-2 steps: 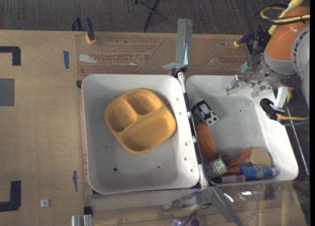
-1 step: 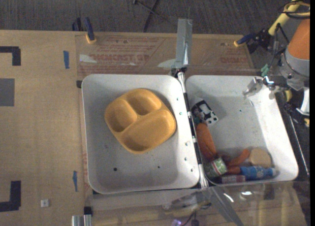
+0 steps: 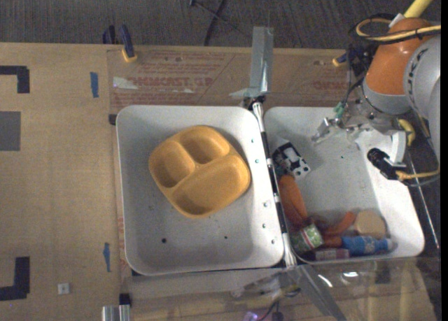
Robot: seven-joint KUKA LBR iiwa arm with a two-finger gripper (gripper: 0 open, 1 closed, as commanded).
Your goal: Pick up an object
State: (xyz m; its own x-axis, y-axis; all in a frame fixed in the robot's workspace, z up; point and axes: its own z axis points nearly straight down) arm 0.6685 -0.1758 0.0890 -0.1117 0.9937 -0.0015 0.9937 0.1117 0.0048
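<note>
the arm (image 3: 409, 68), grey with its orange band, reaches in at about 2 o'clock of the view and hangs over the far right corner of the right bin (image 3: 350, 173). the gripper (image 3: 334, 125) sits low over that bin's upper part, near its 12 o'clock rim; whether it is spread or pressed together cannot be told from this angle, and nothing is seen between its tips.

the things to pick lie mostly along the right bin's left wall and its 6 o'clock edge. a small black and white object (image 3: 291, 159) rests at about 9 o'clock of that bin, just beside the divider. below it an orange carrot-shaped piece (image 3: 292, 199) runs toward 6 o'clock. at the bottom edge a green can (image 3: 308, 237), a blue bottle (image 3: 365, 245) lying on its side and a tan rounded piece (image 3: 369, 224) crowd close together, well apart from the gripper.

the left bin (image 3: 140, 243) holds a yellow divided plate (image 3: 199, 170), slightly toward 12 o'clock of its middle. both bins stand on a cardboard-covered bench (image 3: 56, 173) with blue tape marks (image 3: 94, 83).
</note>
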